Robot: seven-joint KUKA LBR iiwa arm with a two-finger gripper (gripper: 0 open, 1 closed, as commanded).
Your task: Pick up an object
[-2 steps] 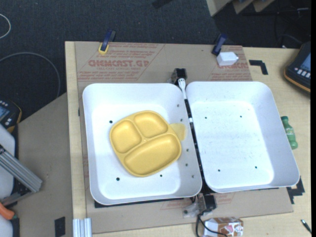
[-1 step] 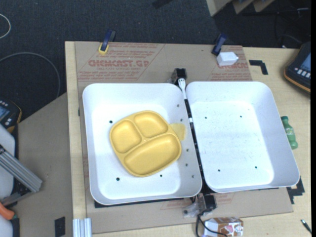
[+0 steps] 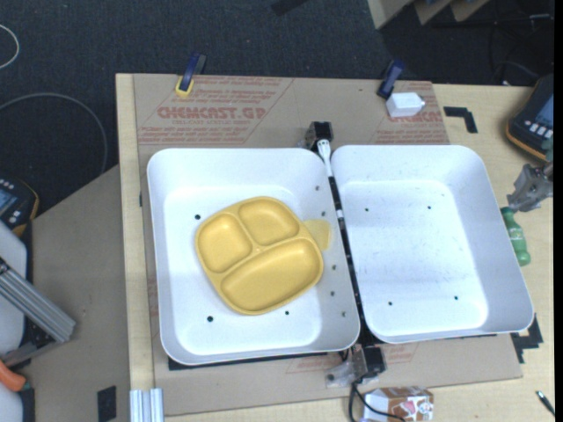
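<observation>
Your yellow divided tray (image 3: 259, 255) lies flat mid-floor in the left bin (image 3: 167, 183). It looks light, rigid and smooth; take it by a raised rim or divider. The gripper (image 3: 530, 185) hovers at the surface's right edge; its state I cannot tell.

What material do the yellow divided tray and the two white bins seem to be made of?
Yellow divided tray: probably molded plastic, smooth with a soft sheen; it has rounded compartment walls and one uniform color. Left bin and right bin: likely thin formed plastic, matte white, with rounded corners and rolled rims. The base board looks like cardboard: brown with red print.
</observation>
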